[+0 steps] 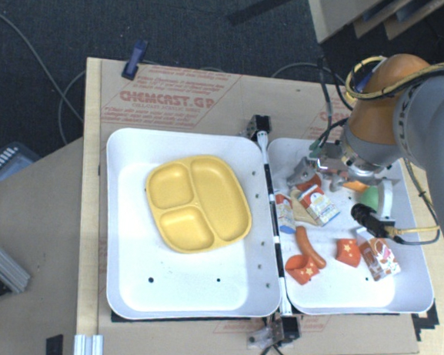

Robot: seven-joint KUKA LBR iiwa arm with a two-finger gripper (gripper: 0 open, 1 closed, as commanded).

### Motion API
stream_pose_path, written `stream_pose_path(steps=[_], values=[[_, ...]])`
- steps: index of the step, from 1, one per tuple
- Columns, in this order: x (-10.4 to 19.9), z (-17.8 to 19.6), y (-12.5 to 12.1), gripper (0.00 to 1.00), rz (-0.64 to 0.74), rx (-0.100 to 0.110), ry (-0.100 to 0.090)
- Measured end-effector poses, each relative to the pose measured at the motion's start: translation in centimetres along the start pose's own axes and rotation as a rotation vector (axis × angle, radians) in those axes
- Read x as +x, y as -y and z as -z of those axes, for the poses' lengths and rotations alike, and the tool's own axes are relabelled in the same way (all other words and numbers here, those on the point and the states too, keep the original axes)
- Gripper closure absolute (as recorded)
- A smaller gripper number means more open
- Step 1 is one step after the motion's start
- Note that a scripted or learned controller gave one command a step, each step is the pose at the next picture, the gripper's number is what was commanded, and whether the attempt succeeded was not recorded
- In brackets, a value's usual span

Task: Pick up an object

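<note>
In the right bin (pixel 397 298) lie several small toy foods: an orange sausage (pixel 310 246), a red pepper-like piece (pixel 300 269), a red block (pixel 347 253), a red and white packet (pixel 384 260), a white carton (pixel 324 210) and a green piece (pixel 371 197). My gripper (pixel 310 173) hangs low over the far left part of this bin, just above the carton and a small red piece (pixel 309 185). I see nothing clearly held in it.
A yellow divided plate (pixel 196 203) lies in the left bin (pixel 196 294). A black clip (pixel 260 125) sits at the far end of the wall between the bins. The grey arm with its orange band (pixel 383 102) covers the right bin's far right corner.
</note>
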State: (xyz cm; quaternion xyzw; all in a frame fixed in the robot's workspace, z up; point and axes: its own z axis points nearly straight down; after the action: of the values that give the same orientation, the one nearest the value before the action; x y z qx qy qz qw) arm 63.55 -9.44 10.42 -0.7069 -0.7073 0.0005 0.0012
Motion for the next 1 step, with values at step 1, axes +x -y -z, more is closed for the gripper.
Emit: stream_pose_path(steps=[1], values=[[-1.45, -1.93, -2.34, 0.00, 0.001, -0.003, 0.000]])
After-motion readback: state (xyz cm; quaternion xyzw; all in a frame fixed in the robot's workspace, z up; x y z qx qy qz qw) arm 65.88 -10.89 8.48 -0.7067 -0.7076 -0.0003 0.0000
